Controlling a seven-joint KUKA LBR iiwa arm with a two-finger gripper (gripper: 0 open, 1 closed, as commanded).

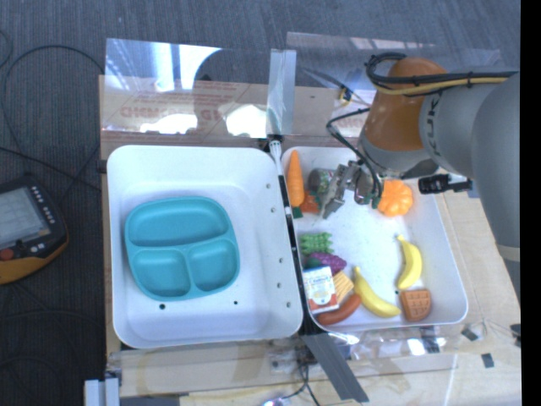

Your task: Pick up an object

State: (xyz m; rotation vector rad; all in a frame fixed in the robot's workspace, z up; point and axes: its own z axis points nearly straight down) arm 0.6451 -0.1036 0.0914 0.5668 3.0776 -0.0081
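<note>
Jaws' gap blurred, beside carrot (294, 178)

Two white bins: left (254, 167), right (439, 227). One teal tray (180, 245). Two bananas: right (411, 262), near (372, 295). One carrot (294, 178). One orange fruit (396, 199). One waffle (415, 304).

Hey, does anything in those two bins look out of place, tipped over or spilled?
Nothing stands out. The toy food lies loose in the right bin, and the teal tray sits flat in the left bin. The gripper hangs by the carrot.
</note>
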